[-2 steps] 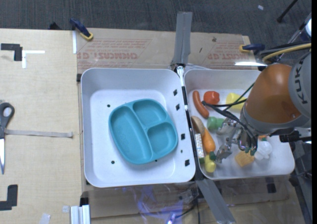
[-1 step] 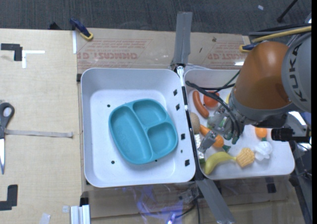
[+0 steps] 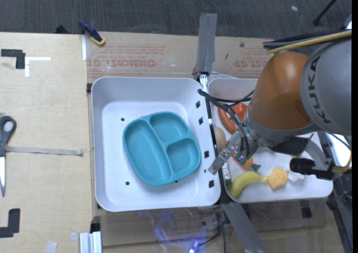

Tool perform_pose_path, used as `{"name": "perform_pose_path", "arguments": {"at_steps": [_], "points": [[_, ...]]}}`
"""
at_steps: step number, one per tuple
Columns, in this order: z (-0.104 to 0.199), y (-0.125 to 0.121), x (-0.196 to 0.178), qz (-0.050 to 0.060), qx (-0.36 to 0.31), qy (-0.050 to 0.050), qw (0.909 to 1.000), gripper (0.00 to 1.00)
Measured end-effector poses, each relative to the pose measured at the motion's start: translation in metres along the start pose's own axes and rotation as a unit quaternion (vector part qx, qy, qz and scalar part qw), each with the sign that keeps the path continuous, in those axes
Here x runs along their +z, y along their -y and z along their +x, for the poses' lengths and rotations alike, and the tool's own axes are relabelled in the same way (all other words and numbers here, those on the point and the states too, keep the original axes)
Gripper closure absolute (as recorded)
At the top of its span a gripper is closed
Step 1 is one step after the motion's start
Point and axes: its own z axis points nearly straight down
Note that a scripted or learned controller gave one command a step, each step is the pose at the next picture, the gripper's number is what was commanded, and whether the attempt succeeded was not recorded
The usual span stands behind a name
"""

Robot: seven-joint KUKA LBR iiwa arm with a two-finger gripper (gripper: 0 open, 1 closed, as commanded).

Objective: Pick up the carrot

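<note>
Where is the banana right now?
The banana lies in the right bin, near its front left corner in the camera view. It sits just below the gripper, with a yellow corn piece to its right.

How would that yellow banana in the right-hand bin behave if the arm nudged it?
The curved yellow banana would probably pivot or rock rather than roll straight. It looks like smooth toy plastic, so likely light and slippery. Lying close to the ridged yellow corn piece, it might bump it.
</note>
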Motion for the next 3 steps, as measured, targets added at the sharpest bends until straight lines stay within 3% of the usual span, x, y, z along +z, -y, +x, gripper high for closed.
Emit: {"name": "perform_pose_path", "arguments": {"at_steps": [1,2,3], "points": [[-0.045,0.049,0.0,0.0,0.063,0.0,0.998,0.0],[-0.032,0.012,0.001,0.001,0.212,0.0,0.9772,0.0],[-0.062,0.065,0.0,0.001,0.322,0.0,0.9466,0.0]]}}
